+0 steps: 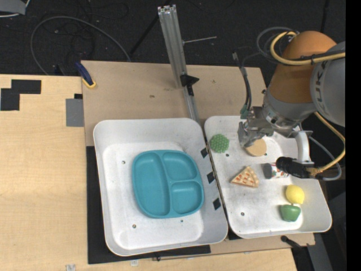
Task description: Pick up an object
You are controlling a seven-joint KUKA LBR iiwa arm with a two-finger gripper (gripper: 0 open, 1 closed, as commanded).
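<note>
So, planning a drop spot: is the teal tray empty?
Empty: the teal tray in the left bin shows three bare compartments.

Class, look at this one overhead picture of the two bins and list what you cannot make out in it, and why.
1. Gripper: whether it is open or shut; seen from above, the wrist covers it.
2. Tan round piece: its upper edge is hidden under the gripper, so contact cannot be judged.
3. Small dark item beside the pizza slice: too small and blurred to name.
4. Arm: cut off by the right edge.

Grey arm bent low, pincer [250,135] pointing down
</note>
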